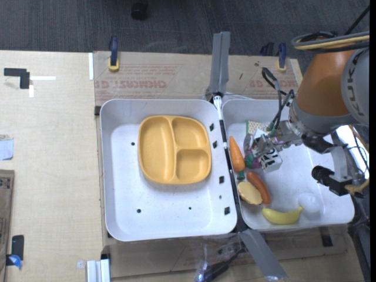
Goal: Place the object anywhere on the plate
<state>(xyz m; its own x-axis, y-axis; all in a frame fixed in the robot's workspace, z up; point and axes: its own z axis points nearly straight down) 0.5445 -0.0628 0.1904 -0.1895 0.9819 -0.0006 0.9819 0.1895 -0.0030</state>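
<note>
Gripper (262,153) low in right white bin (329,207), jaw state unreadable, crowded by orange plastic carrots (236,153); could snag nothing or two before reaching yellow divided plate (174,148).

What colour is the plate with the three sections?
The plate is yellow-orange all over, seen best in the camera view, sitting in the left bin.

Bright, even overhead light, soft shadows, mild glare on the white bins (117,216), focus slightly soft.
</note>
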